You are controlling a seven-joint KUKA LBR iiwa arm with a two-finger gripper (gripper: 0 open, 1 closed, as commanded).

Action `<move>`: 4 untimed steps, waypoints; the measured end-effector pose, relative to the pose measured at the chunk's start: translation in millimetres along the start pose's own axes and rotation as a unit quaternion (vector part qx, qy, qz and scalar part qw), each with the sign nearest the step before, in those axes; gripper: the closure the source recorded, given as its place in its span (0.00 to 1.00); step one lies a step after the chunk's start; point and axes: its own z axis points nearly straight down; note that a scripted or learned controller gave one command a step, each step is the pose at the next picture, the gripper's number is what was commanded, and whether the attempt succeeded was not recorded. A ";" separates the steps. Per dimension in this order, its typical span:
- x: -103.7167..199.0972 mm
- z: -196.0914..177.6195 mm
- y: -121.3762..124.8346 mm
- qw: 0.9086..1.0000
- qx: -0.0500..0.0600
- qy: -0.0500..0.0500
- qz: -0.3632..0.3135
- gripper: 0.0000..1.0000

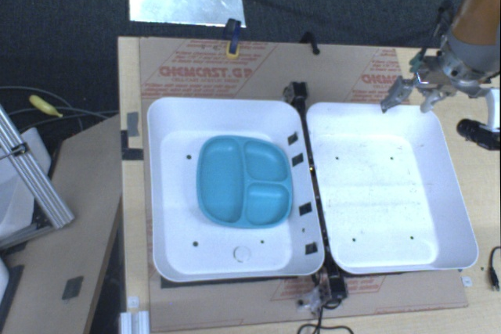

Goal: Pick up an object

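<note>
The gripper (pixel 410 95) hangs over the far right corner of the right bin (pixel 438 250). Left of it and nearer the camera, the left bin (pixel 168 168) adjoins that bin and holds a divided plate (pixel 243 181) near its middle.

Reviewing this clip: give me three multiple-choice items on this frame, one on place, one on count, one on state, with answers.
1. Where does the blue plate lie?
A. left bin
B. right bin
C. on the bench

2. How many compartments has the plate?
A. two
B. three
C. five

3. How do the gripper jaws stand?
A. open, holding nothing
B. shut on the plate
C. shut on a cup

Answers: 1 A, it rests on the left bin floor; 2 B, ridges split it into three; 3 A, the jaws are spread over the right bin far corner.
</note>
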 end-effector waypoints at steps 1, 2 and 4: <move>-40.8 78.7 -34.7 1.000 0.003 0.000 0.003 0.00; -33.7 144.6 -87.7 1.000 0.004 0.001 0.001 0.00; -38.0 130.4 -175.6 1.000 0.002 0.001 0.002 0.00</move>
